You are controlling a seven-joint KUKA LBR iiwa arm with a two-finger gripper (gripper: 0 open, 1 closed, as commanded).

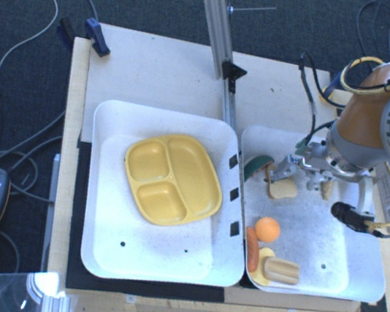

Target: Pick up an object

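Nearest the lower edge of the camera view, at about five o'clock in the right bin (352,281), lie a tan block (282,270) on a yellow piece and an orange carrot-like stick (252,247) along the bin's left wall, with an orange ball (267,229) just above them. None of these has been lifted. Farther up, at roughly two o'clock from the picture's centre, a tan bread-like piece (283,189) sits by a dark green item (256,164), and the gripper (298,169) hangs right at that tan piece — touching it or just over it; which, I cannot tell. Whether the claw is spread or pressed together is hidden by the slant, so no grasp can be claimed, and the pick looks not yet done. The left bin (102,247) holds a yellow divided plate (172,179). The arm (372,114) reaches in from three o'clock — bent down over the bin's far end, wrist turned toward the tan piece.
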